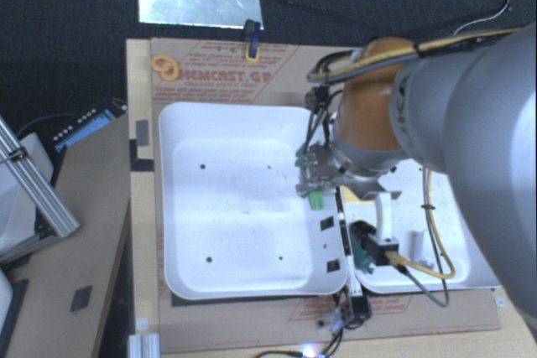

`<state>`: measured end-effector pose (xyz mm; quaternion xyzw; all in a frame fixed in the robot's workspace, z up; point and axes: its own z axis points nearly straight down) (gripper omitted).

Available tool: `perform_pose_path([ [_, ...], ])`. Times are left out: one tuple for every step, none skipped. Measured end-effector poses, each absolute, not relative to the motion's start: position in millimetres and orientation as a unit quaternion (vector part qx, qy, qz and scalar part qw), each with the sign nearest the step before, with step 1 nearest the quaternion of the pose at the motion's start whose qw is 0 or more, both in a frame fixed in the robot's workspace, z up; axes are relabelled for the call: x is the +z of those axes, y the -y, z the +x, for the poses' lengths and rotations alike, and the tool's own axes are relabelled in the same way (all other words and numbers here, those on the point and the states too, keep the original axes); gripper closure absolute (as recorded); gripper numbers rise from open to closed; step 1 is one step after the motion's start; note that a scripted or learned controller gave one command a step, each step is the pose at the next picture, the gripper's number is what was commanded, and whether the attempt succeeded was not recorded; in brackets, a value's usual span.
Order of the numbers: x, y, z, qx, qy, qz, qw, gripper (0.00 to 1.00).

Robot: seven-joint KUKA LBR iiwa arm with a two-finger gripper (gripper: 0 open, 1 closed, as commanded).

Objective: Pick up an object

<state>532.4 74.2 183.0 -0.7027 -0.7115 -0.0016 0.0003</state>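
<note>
Gripper (314, 180) is low over the seam between the two bins, at the right rim of the left bin (180, 180). Can't tell whether it's released or clenched, since the wrist and cabling block the business end from this angle.

Likely target: small green piece (316, 199) directly under the gripper, on or against that rim. Whether it's touching the gripper or just beside it, can't say. Not calling it held.

Handling, my read:
- Looks like hard plastic, so light and stiff, not fragile.
- Smooth surface, so probably a bit slippery. Being that light, it could skate off if clipped off-centre.
- Too small here to read its shape. Safest hold is across its short dimension, near the middle.
- Position is the real problem. It's tight to the bin wall, so little clearance on that side. I'd close along the rim line, not across it, or the wall takes the squeeze instead of the part.

Fallbacks in the right bin (405, 201), mostly hidden under the arm (470, 121):
- Small pale piece (415, 246) toward the front. It sits on open floor, so it should be the easier grab.
- Yellow patch (357, 195) under the wrist, too covered to identify.
</note>
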Motion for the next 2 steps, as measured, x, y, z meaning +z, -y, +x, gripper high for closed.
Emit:
perform_pose_path([
  [271, -130, 529.0, -0.0048, 0.711, -0.703, -0.001, 1.0],
  [348, -125, 486.0, -0.0041, 0.709, -0.705, -0.001, 1.0],
])
